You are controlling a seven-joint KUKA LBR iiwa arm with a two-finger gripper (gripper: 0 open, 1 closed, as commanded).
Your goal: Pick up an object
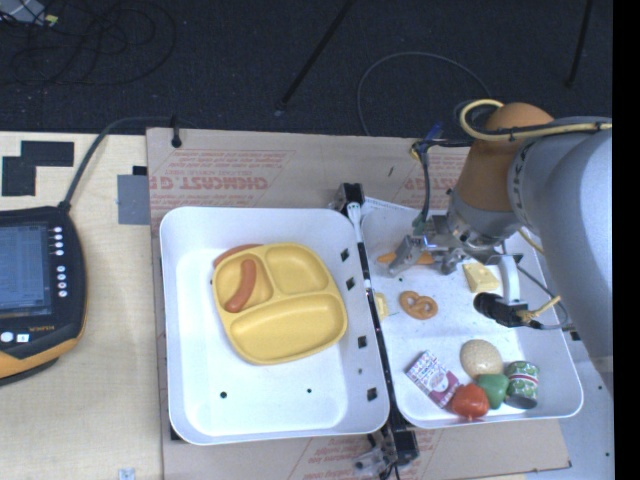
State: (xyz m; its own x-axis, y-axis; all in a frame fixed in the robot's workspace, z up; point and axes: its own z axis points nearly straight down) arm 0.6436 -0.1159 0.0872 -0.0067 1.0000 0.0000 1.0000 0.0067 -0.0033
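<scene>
Pick-up attempt in the right bin (pixel 560 408), seen from above. The gripper (pixel 425 262) stands low over the far-left part of this bin, its two fingers (pixel 403 259) apparently spread, with a small orange piece (pixel 429 258) lying between them on the bin floor; nothing is pinched. A second orange scrap (pixel 386 259) lies just left of the fingers, a yellow block (pixel 481 276) just to the right, and a pretzel (pixel 418 305) a little nearer the viewer. Along the near edge sit a pink-and-white packet (pixel 431 376), a beige egg-shaped item (pixel 481 356), a red fruit (pixel 468 400), a green vegetable (pixel 492 388) and a small green-labelled can (pixel 522 383), the last four crowded together and touching. The left bin (pixel 190 388) carries a yellow divided plate (pixel 290 323) with a sausage (pixel 243 284) in its far-left compartment. Likely failure modes: the orange piece looks small and flat, so the fingers may close above it or squeeze it out sideways; a closing stroke that is off-centre may sweep it against the divider (pixel 365 298) between the bins; descending further risks pressing the fingertips into the bin floor. A drift to the right may catch the yellow block instead and give a skewed, unstable hold.
</scene>
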